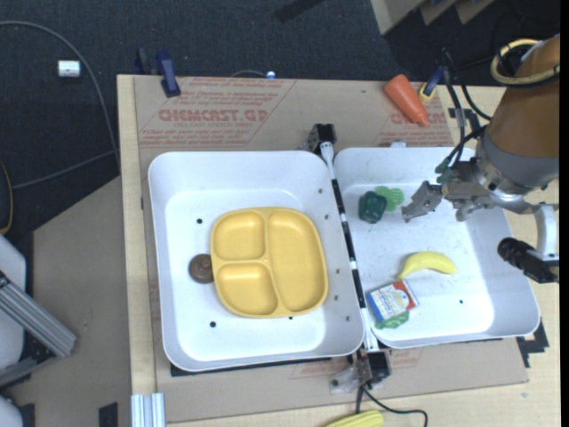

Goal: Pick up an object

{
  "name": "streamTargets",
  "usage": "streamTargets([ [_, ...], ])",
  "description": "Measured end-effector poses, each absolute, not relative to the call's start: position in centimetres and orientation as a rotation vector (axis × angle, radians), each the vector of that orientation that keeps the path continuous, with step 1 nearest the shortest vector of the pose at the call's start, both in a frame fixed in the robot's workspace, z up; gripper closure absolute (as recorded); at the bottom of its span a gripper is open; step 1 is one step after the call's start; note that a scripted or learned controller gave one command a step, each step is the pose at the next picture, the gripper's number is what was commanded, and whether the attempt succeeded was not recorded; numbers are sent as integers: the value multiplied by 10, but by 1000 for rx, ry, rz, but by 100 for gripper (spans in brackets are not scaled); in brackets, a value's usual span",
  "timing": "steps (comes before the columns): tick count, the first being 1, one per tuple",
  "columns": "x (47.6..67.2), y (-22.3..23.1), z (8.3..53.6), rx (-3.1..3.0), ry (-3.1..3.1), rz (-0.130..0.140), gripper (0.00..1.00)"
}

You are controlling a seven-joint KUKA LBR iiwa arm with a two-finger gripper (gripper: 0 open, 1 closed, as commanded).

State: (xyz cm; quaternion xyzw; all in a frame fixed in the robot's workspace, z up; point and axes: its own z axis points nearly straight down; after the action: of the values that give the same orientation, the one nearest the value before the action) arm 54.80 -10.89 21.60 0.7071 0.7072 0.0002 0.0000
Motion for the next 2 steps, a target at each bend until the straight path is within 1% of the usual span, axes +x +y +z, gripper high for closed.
streamTargets([
  [1, 503, -119, 114, 2224, 2221, -1, 0],
  [2, 513, -109, 84, 2224, 2223, -1, 0],
])
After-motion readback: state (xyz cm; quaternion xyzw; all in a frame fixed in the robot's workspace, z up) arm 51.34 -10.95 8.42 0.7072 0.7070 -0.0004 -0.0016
